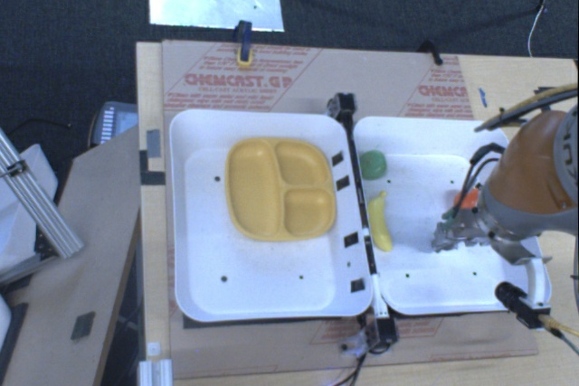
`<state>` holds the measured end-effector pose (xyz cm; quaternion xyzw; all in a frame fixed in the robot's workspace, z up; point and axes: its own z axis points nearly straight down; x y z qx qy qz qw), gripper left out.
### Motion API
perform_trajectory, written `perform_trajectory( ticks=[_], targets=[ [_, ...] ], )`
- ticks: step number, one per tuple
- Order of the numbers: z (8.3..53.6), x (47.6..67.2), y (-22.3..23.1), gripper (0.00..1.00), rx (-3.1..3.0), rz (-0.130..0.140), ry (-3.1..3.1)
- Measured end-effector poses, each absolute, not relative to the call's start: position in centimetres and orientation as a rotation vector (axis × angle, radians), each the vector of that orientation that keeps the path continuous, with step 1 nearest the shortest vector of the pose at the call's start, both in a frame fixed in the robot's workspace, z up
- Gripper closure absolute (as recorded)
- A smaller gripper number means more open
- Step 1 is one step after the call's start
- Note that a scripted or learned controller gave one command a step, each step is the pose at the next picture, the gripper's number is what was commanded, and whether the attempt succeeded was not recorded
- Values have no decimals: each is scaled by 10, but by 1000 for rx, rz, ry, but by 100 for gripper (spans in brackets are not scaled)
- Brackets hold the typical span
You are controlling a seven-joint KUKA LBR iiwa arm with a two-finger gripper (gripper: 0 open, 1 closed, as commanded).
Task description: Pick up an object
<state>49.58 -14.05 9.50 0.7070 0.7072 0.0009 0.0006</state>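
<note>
Camera view: gripper (450,235) was low in the right bin (425,289), toward its right side, arm (534,172) over it from the right. Can't tell its state — too small and blurred, and nothing visibly held. Something orange (468,197) showed just above it, unclear what. Banana (380,222) lay along the bin's left wall, green ball (373,164) just above it; both well apart from gripper. Left bin (204,285) held a yellow divided tray (279,188).
</note>
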Motion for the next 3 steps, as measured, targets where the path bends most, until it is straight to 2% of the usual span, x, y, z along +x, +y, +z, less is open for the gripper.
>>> perform_trajectory(
  ticks=[1, 2, 3],
  targets=[
    [151, 508, -138, 100, 2212, 6, 2222],
    [205, 510, -139, 100, 2212, 6, 2222],
    [199, 512, -87, 100, 2211, 4, 2231]
  ],
)
